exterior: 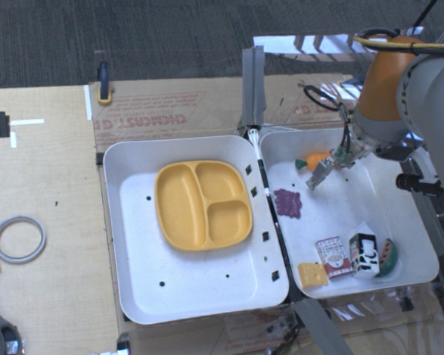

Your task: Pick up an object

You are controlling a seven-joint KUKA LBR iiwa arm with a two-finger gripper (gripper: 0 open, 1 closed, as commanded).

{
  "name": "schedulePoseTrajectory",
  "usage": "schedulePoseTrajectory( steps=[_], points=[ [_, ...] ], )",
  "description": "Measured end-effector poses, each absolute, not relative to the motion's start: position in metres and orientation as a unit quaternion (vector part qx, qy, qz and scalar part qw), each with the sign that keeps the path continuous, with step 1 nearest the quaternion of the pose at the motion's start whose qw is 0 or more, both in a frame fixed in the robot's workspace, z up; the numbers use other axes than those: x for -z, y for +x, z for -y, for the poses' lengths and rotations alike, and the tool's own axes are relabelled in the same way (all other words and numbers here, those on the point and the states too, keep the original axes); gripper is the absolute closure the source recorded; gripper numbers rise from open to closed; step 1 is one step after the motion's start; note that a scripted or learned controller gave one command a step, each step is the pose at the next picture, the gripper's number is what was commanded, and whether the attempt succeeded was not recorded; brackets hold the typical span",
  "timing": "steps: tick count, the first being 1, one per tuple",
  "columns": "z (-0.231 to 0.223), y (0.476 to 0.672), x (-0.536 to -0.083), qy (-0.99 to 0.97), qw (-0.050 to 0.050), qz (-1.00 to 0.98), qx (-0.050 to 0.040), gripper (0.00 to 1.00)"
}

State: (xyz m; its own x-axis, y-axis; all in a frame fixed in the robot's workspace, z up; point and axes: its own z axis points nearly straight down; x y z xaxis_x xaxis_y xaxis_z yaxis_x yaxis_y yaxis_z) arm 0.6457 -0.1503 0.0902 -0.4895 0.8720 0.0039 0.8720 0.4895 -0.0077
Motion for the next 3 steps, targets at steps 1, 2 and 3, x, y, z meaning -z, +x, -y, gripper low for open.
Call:
schedulePoseTrajectory(
  steps=[1,2,3],
  points=[
    [0.12,0.655,-0.088,-0.606,0.005,0.795,-0.0053,0.0],
    [0.196,0.659,-0.152,-0.698,-0.001,0.716,-0.0009,0.0],
    [0.223,0.647,-0.221,-0.697,-0.001,0.717,-0.0006,0.0]
  ],
)
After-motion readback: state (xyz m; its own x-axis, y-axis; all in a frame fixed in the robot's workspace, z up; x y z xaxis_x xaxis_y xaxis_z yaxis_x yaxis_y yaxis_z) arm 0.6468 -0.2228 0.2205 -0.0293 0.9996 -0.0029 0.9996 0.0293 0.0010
